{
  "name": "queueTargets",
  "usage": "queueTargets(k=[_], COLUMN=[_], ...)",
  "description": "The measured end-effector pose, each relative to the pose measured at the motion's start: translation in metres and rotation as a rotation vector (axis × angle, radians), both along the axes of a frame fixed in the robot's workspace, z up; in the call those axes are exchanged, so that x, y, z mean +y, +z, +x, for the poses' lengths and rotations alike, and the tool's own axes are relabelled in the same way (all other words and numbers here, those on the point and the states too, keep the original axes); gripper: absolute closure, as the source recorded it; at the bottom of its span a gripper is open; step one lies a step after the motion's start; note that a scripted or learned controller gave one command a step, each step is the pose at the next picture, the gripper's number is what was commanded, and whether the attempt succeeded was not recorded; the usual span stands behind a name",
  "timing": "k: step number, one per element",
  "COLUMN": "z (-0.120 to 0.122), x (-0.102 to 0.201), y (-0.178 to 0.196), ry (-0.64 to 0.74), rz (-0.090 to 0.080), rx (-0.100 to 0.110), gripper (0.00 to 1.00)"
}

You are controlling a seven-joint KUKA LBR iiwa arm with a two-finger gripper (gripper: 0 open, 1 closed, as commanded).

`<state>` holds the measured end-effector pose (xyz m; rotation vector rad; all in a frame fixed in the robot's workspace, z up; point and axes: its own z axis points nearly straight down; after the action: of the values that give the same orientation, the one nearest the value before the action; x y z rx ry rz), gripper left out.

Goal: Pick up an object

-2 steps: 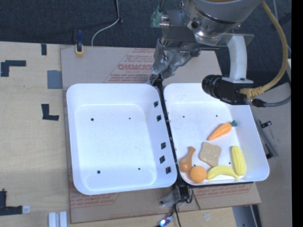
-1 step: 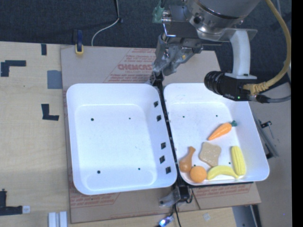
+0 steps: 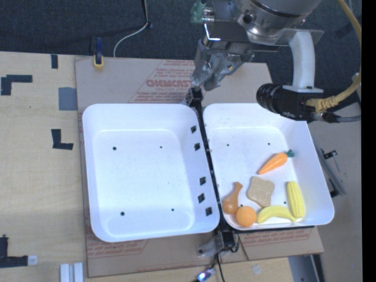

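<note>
Hanging above the far end of the seam between the two bins, the gripper [image 3: 198, 90] points down toward the black clips that join them. Its metal fingers taper to a tip just over the far rims, and whether they are open or closed cannot be told from this angle; nothing is visible between them. The grey arm [image 3: 276, 7] comes in from the top right, its orange band partly cut off by the upper edge.

The right bin [image 3: 247, 128] carries all the toy food, gathered toward its near right corner. A carrot [image 3: 274, 163] with a green top lies tilted near the right wall, its leafy end pointing up toward that wall. Nearer the front, a slice of bread [image 3: 260, 191] sits roughly in the middle of the group. A chicken drumstick [image 3: 232, 199] lies just left of the bread, close to the left wall. An orange [image 3: 246, 216] rests by the near rim, touching or almost touching a banana [image 3: 275, 214] that curves along that rim. A corn cob [image 3: 295, 199] stands lengthwise beside the right wall, just above the banana's tip.

The left bin [image 3: 141, 169] shows its bare white floor. Both bins rest on a sheet of cardboard [image 3: 158, 84] laid over the wooden bench [image 3: 35, 175].
</note>
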<state>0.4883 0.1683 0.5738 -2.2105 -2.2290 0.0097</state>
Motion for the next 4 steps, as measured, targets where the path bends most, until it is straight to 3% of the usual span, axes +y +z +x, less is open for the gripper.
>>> queueTargets(k=[4], z=[0.001], x=[0.001], y=[0.039], ry=[0.004], rz=[-0.001], rx=[0.005], gripper=[1.00])
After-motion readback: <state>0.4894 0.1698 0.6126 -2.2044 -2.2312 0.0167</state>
